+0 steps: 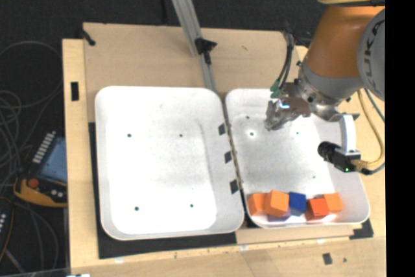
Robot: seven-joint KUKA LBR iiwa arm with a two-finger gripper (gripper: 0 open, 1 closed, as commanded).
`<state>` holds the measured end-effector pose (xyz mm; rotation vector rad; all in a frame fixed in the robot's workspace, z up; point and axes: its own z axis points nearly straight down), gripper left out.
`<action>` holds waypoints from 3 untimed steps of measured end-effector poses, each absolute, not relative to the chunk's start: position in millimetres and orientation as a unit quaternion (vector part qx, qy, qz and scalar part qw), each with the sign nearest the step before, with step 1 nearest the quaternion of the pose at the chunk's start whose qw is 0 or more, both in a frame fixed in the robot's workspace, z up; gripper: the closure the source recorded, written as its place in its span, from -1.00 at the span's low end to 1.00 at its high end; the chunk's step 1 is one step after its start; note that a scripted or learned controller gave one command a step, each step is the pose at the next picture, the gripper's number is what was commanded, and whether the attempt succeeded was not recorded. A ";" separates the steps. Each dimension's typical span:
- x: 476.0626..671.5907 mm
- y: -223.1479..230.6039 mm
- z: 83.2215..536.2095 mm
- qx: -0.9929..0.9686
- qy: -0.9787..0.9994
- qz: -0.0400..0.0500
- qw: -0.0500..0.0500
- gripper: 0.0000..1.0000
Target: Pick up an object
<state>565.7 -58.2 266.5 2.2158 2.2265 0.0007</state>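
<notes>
We see the gripper [277, 117] hanging over the far end of the right bin [285, 159] — whether it is parted or closed we cannot tell (too blurred), and we see nothing in it. Along that bin's near edge lie orange blocks [271, 203] and a blue block [297, 202], well apart from it.
</notes>
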 end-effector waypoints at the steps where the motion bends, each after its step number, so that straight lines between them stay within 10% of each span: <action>1: 581.5 -71.5 223.3 0.708 0.707 -0.002 0.000 1.00; 2: 546.3 -60.8 194.9 0.708 0.706 -0.001 -0.001 1.00; 3: 561.4 -32.4 239.6 0.705 0.709 0.002 0.002 1.00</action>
